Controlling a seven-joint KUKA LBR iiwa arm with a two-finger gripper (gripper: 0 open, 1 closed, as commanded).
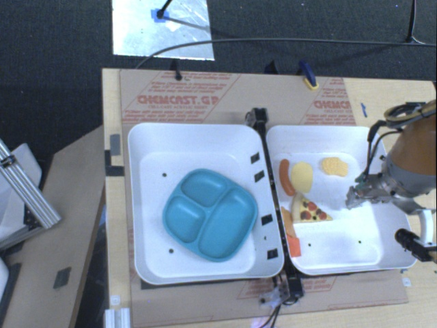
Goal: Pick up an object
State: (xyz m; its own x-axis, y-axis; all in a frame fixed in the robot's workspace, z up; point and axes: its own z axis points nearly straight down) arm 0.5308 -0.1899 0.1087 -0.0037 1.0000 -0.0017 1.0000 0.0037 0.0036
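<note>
Brown bench board behind both bins reads "CHEMCAST GP" in red.

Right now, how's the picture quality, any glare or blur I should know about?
Camera view: even, soft lighting; the silver sheet at top glares bright. The food pieces in the right bin look soft and low in detail; the gripper is blurry. The blue plate reads clearly.

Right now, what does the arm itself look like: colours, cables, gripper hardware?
The arm enters from the right: an orange-brown band above a grey wrist section. A dark cable loops over its top. The gripper is grey metal and small. A separate black fitting juts out lower on the arm.
</note>
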